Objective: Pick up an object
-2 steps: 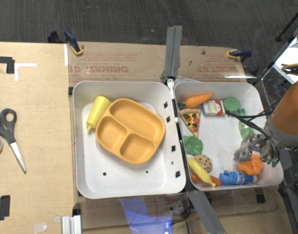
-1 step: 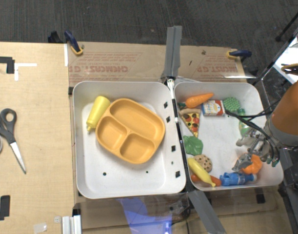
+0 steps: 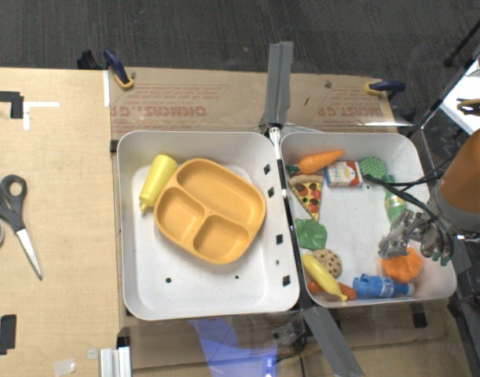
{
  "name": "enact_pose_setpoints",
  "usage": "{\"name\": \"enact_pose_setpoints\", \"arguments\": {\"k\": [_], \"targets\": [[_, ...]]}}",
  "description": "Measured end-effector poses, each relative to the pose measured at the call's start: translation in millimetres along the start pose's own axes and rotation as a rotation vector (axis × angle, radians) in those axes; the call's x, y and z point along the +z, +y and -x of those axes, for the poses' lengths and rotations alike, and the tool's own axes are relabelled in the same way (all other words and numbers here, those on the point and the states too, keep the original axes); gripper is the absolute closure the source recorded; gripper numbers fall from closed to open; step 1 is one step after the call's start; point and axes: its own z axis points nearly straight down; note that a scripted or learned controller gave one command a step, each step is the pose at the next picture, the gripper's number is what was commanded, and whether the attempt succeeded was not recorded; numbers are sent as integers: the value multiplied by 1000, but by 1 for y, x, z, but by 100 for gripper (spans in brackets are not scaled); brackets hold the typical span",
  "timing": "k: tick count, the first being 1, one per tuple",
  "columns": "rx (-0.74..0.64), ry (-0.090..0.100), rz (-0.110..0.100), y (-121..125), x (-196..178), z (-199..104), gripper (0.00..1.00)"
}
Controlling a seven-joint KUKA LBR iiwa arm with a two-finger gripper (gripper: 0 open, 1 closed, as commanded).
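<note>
A: Listing contents of the right bin, taken as landmark: carrot at its far left corner; juice carton just beside the carrot; pizza slice along its left wall; green leaf below that; cookie, banana, blue bottle along its near edge.

B: Pincer?

A: Low over the bin's right side, just beside an orange fruit. How far it stands open, cannot tell; nothing seen held.

B: Left of the bin?

A: Second bin, holding a yellow divided plate and a yellow bottle. Scissors lie on the tabletop, far left.
</note>
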Motion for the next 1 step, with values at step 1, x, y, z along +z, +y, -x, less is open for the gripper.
{"name": "enact_pose_setpoints", "arguments": {"k": [1], "targets": [[0,0,0,0,0,0,0]]}}
